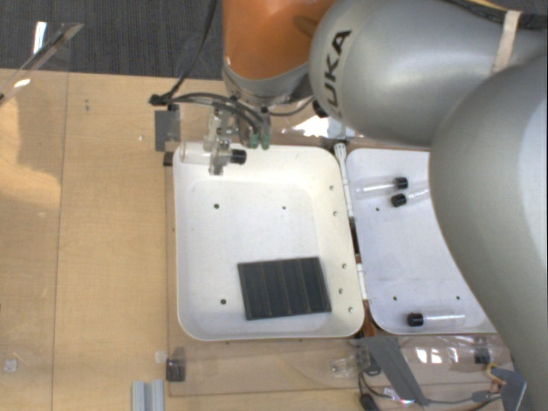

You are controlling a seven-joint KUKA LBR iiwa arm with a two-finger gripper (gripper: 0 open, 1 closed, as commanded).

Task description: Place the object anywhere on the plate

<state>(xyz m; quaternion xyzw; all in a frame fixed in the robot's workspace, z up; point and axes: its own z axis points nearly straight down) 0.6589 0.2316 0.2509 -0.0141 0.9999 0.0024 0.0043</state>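
Note:
A dark grey ribbed plate (283,287) lies flat in the near part of the left white bin (195,255). My gripper (225,151) hangs over the bin's far left corner, well beyond the plate and apart from it. Its tip is small and partly hidden under the orange wrist band (265,24). A small dark piece (237,155) sits at the tip; I cannot tell whether it is an object or part of the gripper.
The right white bin (411,255) adjoins the left one, and the grey arm (428,67) covers much of it. Small black knobs (399,191) show on its floor. A black bracket (166,128) stands at the left bin's far left corner. Wooden bench surrounds the bins.

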